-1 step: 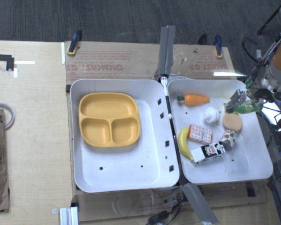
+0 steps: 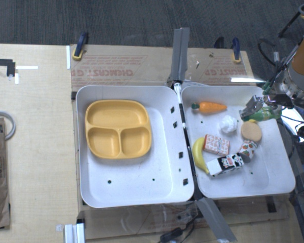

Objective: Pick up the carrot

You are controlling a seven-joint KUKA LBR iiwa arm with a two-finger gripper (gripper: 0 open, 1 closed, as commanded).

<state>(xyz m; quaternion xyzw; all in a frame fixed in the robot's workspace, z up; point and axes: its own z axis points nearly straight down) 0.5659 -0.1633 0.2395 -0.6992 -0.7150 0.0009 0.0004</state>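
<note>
- We are seeing the carrot [image 2: 210, 107] lying near the right bin's [image 2: 281, 184] back-left corner.
- Our pincer [image 2: 253, 108] is hovering well right of it; we cannot tell its state.

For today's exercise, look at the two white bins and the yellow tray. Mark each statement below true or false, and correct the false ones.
1. The carrot lies in the right bin. True.
2. The yellow tray sits in the right bin. False: it sits in the left bin.
3. The banana lies near the right bin's left wall. True.
4. The gripper holds the carrot. False: the carrot lies apart from it, to its left in the view.
5. The tray has three compartments. True.
</note>
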